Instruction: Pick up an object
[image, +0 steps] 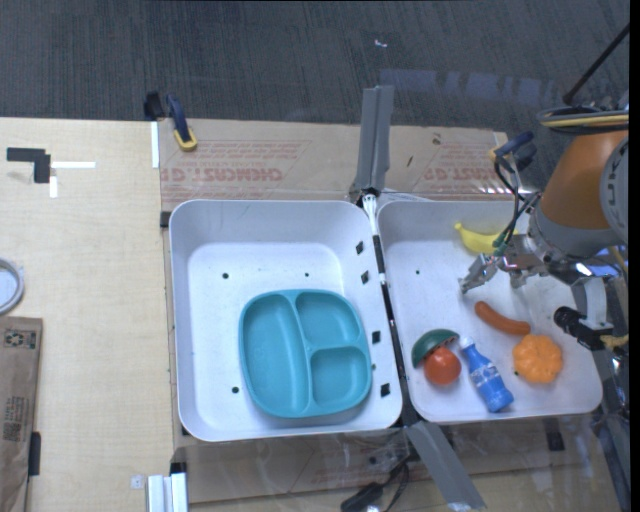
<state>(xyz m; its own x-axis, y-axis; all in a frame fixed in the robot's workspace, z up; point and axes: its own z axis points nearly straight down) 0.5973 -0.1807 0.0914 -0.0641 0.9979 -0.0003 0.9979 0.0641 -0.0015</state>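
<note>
Nearest you in the right bin (560, 405) lie a blue bottle (487, 377), a tomato (441, 366) with a green cap and an orange fruit (538, 359), with a red sausage (502, 319) just beyond them. Farther back, your gripper (482, 275) hangs over the bin floor with its fingers spread, pinching nothing, near a yellow banana (478, 237) by the far wall. In the left bin (200, 300) you have a teal divided plate (304, 352).

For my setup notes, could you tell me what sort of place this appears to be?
Most likely a robotics lab bench for pick-up trials: two white bins, toy food such as a banana and tomato, and the robot's hand over the right bin.
</note>
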